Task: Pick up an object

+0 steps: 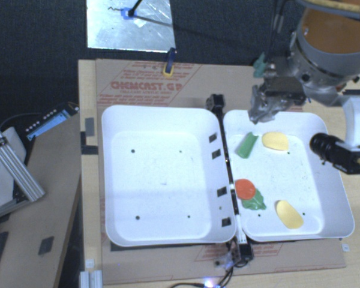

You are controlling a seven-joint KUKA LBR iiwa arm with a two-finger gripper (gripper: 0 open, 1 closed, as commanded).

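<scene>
**Spotter:** What have you got from the overhead camera?

**Operator:** I see the gripper (259, 114) hanging over the far edge of the right bin (333, 188), at about twelve o'clock of that bin. Whether its jaws are spread or closed I cannot tell; they blur into the wrist body, and I see nothing held under them.

**Spotter:** Nearest candidate?

**Operator:** The green block (247, 144), lying tilted just at six o'clock of the gripper, with a yellow oval piece (276, 141) just beside it at its three o'clock. Nearer me, an orange disc (245, 189) sits on a green leafy piece (255, 200) by the divider, and a second yellow piece (288, 213) lies at five o'clock of the bin. The left bin (162, 173) I'd ignore.

**Spotter:** How would you take it?

**Operator:** I judge the green block is the best pick. I'd turn the wrist so the jaws close across its narrow width, centre over it, and descend straight, keeping away from the yellow oval so it isn't nudged.
</scene>
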